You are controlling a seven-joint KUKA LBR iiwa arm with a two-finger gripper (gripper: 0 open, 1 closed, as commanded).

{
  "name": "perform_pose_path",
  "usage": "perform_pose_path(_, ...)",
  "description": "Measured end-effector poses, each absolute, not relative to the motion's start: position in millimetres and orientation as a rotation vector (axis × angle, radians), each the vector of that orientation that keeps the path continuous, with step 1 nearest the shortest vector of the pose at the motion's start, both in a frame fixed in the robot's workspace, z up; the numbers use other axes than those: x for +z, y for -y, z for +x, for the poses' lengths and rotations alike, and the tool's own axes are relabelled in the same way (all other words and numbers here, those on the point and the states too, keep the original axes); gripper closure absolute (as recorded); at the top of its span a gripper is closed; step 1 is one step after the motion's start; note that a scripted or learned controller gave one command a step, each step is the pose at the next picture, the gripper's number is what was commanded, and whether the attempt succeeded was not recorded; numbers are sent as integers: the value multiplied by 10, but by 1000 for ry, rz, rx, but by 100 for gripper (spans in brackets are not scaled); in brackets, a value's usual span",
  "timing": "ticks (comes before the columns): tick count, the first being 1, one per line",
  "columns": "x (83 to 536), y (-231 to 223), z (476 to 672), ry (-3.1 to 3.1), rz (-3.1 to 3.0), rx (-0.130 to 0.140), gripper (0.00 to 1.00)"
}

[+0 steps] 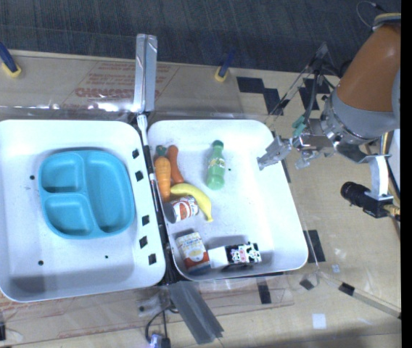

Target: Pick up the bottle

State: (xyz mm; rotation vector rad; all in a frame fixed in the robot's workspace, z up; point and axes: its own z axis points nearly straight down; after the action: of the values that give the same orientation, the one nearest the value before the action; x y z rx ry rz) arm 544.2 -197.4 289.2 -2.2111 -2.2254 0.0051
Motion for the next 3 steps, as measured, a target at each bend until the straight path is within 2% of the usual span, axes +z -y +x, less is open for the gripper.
perform_pose_path(1, 1124, 1410, 5741, 2261, -2176, 4, 0)
perform_pose_path(2, 908, 1870, 6479, 2483, -1920, 3, 0)
perform_pose_path(3, 999, 1855, 6483, 2488, -1911, 4, 100)
